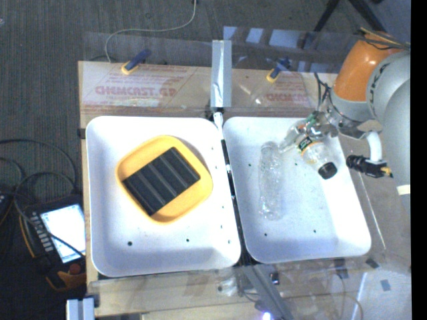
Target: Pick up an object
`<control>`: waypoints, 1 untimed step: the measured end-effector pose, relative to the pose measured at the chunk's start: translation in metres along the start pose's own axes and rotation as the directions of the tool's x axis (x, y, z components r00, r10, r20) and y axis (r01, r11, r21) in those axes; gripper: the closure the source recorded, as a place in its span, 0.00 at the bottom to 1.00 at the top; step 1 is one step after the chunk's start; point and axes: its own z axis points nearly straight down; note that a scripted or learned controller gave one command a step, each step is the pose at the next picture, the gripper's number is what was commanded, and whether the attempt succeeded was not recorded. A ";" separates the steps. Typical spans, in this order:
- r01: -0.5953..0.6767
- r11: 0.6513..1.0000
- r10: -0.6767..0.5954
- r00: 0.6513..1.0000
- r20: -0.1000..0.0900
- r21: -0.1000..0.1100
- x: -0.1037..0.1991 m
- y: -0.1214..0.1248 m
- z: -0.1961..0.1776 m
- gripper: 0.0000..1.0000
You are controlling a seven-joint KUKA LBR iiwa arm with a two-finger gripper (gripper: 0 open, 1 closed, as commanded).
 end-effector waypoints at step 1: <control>0.082 0.997 -0.082 0.996 0.021 -0.013 0.050 0.008 -0.076 1.00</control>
